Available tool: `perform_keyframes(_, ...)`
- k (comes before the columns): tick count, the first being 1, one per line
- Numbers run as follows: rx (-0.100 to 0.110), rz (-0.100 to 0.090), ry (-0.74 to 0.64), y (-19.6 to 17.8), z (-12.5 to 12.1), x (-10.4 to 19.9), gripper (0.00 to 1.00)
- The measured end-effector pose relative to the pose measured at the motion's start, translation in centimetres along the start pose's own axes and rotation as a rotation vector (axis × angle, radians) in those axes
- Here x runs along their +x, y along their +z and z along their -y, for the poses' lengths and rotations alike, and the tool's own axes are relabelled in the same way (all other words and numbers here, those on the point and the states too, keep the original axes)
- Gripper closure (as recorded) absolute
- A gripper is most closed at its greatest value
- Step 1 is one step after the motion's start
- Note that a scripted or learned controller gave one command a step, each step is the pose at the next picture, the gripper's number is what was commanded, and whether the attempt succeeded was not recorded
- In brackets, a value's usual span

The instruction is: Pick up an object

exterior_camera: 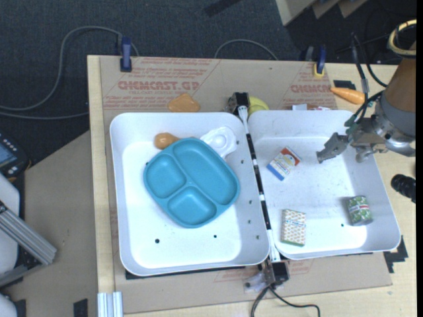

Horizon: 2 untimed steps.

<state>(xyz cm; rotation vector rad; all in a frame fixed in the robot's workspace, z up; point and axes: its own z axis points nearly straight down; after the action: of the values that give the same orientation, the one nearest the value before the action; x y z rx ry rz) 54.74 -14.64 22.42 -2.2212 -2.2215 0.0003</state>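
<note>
my jaws (328,152) hang over the right bin (380,177), upper part; can't tell if wide or narrow. nearest pick: small carton (283,163), just to their left, apart from them. also a green pack (359,210) & a box (293,227) nearer the front. risk: carton lies tilted, jaws cd nudge it away & close on nothing.

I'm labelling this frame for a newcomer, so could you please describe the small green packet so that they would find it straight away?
Start at the right-hand white bin, the one the gripper reaches into. Go to its lower right corner, where the small green packet lies near the rim. It is the green item there: the carton farther up is red, white and blue, and the flat box to its left is pale and patterned.
</note>
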Motion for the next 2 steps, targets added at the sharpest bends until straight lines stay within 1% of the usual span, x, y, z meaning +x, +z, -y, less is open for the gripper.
perform_keyframes(1, 0.004, 0.002, 0.008, 1.8, 3.3, -8.3, 0.00)
perform_keyframes(2, 0.011, -0.006, -0.001, 13.4, 3.6, -7.0, 0.00)
